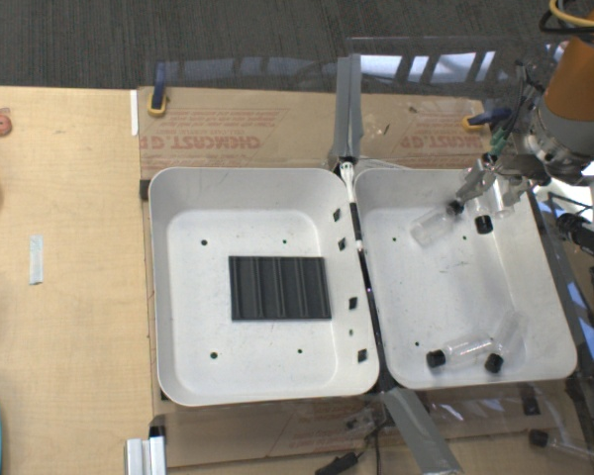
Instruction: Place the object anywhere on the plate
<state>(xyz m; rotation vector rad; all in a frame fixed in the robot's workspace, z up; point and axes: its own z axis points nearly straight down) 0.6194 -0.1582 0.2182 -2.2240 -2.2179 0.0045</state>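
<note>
The object is most likely the clear vial [431, 229] lying far to the right of the plate [279, 288] and a little higher in the view, on the floor of the right bin [541, 295]; the gripper [483, 191] hangs just beyond the vial's far end from the plate, and whether it is closed, parted or has any hold on the vial cannot be told from this view.

The vial looks like a thin-walled transparent plastic tube with a small black cap [456, 207] at the end away from the plate; it is probably very light, stiff and smooth, so it should roll easily and slip under a poor pinch. The safest hold would be across the middle of the barrel, square to its length, since a grip at the cap would let it swing.

The plate is a dark, flat rectangle with lengthwise ribs, matte, lying in the middle of the glossy white left bin [163, 265]; its grooves may stop the tube rolling. Two similar capped tubes [465, 348] lie right of the plate and lower down.
</note>
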